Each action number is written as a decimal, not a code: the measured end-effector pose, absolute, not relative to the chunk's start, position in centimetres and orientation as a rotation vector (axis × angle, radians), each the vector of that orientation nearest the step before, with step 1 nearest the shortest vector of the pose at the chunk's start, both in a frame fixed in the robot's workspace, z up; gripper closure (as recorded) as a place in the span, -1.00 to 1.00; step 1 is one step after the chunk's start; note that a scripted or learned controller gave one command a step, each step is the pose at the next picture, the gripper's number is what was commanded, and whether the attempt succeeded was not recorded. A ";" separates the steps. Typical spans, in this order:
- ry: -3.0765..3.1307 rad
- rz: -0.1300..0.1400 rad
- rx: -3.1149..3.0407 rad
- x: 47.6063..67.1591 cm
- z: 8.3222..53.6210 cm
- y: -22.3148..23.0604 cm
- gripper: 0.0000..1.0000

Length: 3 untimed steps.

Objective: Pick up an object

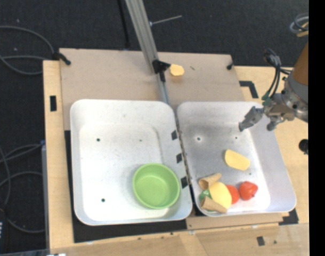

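While hovering over right bin (269,143): jaws apart, nothing between them.
Positioned above yellow piece (236,159) lying mid-bin, likely for descent; red fruit (248,190) and cones (210,181) clustered near front corner.

Lighting: even and bright from overhead, no hard shadows cast. Mild glare is noted on the white bins (125,143) (the right one looks greyer). Focus: slightly soft throughout; fine detail is lost. The dark floor (56,15) is rendered underexposed.
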<state>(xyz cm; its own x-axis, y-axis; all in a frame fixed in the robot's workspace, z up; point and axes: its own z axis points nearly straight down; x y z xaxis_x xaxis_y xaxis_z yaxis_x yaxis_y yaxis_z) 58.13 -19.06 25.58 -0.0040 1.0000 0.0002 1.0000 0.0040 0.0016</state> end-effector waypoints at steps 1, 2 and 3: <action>2.225 0.002 2.216 58.1 25.6 -19.1 -1.00; 2.222 -0.006 2.222 57.8 20.9 -18.4 -1.00; 2.221 -0.008 2.224 58.0 14.8 -19.2 -1.00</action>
<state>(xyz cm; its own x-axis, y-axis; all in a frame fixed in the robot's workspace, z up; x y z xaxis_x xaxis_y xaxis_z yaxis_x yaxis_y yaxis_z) 58.00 -19.17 14.82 0.0013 1.0000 -0.0023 1.0000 -0.0013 -0.0047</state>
